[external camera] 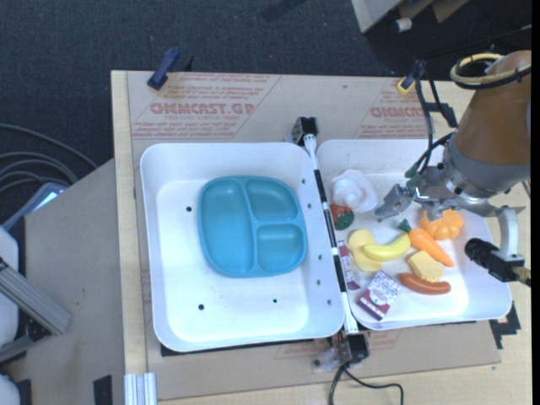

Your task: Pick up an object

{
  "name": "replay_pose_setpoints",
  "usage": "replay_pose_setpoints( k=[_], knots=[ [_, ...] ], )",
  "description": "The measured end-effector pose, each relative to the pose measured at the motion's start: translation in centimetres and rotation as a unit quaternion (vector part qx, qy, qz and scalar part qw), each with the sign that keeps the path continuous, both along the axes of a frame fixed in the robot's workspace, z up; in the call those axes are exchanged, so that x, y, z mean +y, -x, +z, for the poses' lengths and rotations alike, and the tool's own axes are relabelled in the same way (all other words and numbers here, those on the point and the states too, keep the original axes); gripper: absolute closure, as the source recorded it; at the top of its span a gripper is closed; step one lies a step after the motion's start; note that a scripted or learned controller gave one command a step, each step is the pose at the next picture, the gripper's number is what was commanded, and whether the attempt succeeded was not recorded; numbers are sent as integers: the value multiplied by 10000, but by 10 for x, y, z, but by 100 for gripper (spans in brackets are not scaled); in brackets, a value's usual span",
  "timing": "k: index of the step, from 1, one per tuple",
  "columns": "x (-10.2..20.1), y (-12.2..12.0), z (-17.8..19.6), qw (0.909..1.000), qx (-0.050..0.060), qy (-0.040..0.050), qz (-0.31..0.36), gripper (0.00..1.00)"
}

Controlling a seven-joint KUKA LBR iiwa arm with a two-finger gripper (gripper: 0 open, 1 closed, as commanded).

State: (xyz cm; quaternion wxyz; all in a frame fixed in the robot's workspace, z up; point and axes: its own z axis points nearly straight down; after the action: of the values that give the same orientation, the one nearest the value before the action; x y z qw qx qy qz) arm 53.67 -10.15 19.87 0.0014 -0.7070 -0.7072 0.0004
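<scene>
Toy food (pixel 405 260), bright orange and yellow, lies heaped under the jaws (pixel 395 204), seemingly spread, holding nothing.

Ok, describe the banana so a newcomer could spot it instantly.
Look in the right bin, among the toy food below the gripper. The banana lies across the pile's middle, left of the carrot. It's the only long, curved, bright yellow piece.

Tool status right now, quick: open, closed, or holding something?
Tool: cannot be told; it hangs over the right bin above the toy food, with nothing seen in its grip.
</scene>
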Motion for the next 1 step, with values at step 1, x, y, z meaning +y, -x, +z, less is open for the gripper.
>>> replay_pose_setpoints(
  k=[1],
  knots=[
    [-32,43,-111,10000,-55,22,-6,0]
  ],
)
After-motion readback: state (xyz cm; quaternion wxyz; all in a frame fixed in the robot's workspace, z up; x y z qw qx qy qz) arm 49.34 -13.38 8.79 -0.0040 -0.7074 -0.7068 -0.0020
